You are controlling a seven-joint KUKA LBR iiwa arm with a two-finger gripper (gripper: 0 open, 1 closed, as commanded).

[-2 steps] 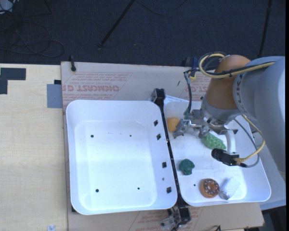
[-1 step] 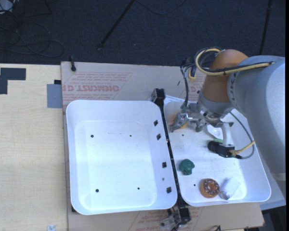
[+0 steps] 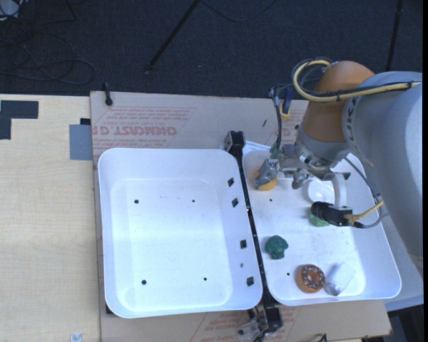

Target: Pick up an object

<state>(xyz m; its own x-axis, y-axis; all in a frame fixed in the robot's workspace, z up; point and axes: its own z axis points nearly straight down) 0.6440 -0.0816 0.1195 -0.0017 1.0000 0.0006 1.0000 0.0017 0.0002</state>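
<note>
My gripper [image 3: 282, 174] hangs low over the back left part of the right bin [image 3: 374, 262], open, with its fingers spread apart. A small yellow-orange object [image 3: 265, 184] lies on the bin floor right at the left fingertip [image 3: 267, 169], touching or just under it, not between the fingers. Further forward lie a dark green lump [image 3: 276, 246], a brown sprinkled donut [image 3: 311, 278] and a clear pale object [image 3: 340, 276]. A light green piece [image 3: 317, 220] and a white round thing [image 3: 320, 189] lie to the right of the gripper, partly hidden by the wrist.
The left bin [image 3: 114, 191] stands beside the right one, with a black divider strip [image 3: 246, 212] between them. Cardboard [image 3: 157, 123] lies under both bins. The arm's grey body [image 3: 392, 141] covers the right bin's back right corner.
</note>
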